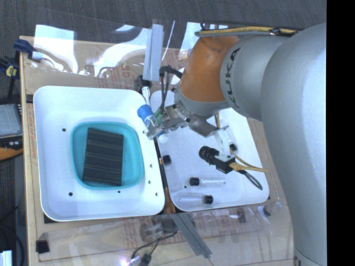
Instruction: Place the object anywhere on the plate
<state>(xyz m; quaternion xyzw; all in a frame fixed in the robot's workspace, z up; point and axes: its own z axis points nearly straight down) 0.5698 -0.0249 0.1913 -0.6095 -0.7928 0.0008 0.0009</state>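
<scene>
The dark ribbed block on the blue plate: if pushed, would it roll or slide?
The dark ribbed block lies flat and looks broad, so it would probably slide, not roll. The blue plate has a raised rim that would likely stop it.

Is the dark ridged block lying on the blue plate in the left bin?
Yes, the dark ridged block lies flat on the blue plate, which sits in the left bin.

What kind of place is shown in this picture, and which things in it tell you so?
Probably a robotics lab test bench. A grey and orange robot arm reaches over two white bins; loose cables lie at the edge, and the bench top is taped cardboard.
</scene>
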